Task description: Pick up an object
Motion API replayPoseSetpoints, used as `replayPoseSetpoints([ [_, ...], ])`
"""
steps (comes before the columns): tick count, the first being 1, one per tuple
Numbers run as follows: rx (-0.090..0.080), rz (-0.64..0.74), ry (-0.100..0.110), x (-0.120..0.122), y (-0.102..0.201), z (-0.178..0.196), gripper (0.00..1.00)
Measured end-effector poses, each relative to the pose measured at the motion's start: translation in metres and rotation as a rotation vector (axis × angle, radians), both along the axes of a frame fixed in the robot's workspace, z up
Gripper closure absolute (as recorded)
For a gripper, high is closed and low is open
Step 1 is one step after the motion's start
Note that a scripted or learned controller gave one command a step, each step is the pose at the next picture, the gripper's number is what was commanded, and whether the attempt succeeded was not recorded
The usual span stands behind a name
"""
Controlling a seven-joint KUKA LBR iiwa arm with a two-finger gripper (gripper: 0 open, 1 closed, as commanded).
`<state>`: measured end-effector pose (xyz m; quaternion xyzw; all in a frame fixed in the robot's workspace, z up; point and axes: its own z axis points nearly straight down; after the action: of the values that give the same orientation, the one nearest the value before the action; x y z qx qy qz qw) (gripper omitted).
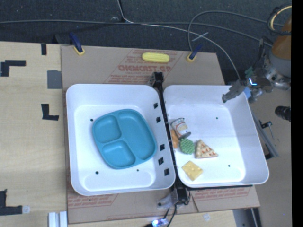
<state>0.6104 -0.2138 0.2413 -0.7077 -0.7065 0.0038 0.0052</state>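
Yellow and flat, a small cheese-like block point(192, 170) lies in the right white bin point(236, 141), nearest its front wall. Just behind it sit a triangular pizza slice point(205, 150), a green knobbly piece point(186, 146) and a small printed can point(180, 126), clustered by the divider between the bins. A blue three-compartment plate point(124, 137) lies in the left bin point(80, 126). The gripper point(235, 91) hovers over the right bin's back right rim, holding nothing, probably staged to descend; whether its jaws are apart, I cannot tell.
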Motion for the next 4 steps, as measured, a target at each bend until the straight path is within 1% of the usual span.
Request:
replayPoseSetpoints([
  [1, -0.003, 0.003, -0.012, 0.002, 0.0, 0.007, 0.0],
  [2, -0.002, 0.003, -0.006, -0.007, 0.005, -0.052, 0.0],
  [3, -0.002, 0.002, -0.005, -0.018, 0.006, -0.11, 0.0],
  [4, -0.005, 0.004, -0.014, -0.018, 0.007, -0.158, 0.0],
])
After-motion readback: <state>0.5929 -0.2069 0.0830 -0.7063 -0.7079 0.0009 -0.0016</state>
